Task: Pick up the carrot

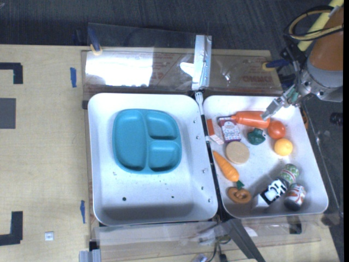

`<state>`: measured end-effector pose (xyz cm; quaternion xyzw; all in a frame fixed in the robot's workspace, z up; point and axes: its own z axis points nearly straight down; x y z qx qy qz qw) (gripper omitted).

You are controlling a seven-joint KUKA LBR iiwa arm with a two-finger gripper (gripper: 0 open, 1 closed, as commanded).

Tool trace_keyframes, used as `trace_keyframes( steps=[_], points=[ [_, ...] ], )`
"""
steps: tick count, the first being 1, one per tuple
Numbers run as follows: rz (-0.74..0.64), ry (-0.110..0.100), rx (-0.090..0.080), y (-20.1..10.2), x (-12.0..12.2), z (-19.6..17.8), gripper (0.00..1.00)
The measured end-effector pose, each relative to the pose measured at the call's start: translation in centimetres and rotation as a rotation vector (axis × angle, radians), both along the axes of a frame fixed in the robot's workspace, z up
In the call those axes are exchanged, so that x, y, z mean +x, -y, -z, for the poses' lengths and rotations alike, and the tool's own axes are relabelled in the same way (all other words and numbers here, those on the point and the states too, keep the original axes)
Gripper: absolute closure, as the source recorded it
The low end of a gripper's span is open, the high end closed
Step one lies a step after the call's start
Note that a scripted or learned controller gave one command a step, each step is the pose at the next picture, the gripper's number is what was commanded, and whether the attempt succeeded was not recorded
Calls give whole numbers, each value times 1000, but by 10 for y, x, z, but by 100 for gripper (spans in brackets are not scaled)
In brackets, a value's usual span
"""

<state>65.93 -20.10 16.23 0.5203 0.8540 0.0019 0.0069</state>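
- We see two white bins side by side; the left bin [103, 201] holds a blue divided tray [146, 140], and the right bin [316, 192] holds a scatter of toy food.
- We count two carrot-like things. The larger carrot [250, 119] lies flat near the back of the right bin, pointing roughly across it; a smaller orange carrot [226, 166] lies slantwise near the bin's left wall.
- The gripper [271, 111] reaches in from the right on a slant, its tip just at the larger carrot's thick end, beside a red tomato [276, 129]. That approach suggests to us the larger carrot is the target, taken from its open end because the other end sits against a small purple carton [232, 130].
- We cannot tell how the gripper stands: its tip is thin and blurred against the white floor, and we cannot say whether it touches the carrot.
- Crowding matters here, we judge: a green piece [256, 137], a round tan disc [238, 152] and an orange ball [283, 147] lie near enough to be nudged.
- The arm's upper part is cut off at the frame's edge, and glare on the clear panel [142, 64] behind the bins hides what lies under it.
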Motion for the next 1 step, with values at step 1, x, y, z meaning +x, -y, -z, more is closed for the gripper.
trace_keyframes(
  steps=[1],
  points=[
    [-205, -12, 2, 1, -32, 3, 0]
  ],
)
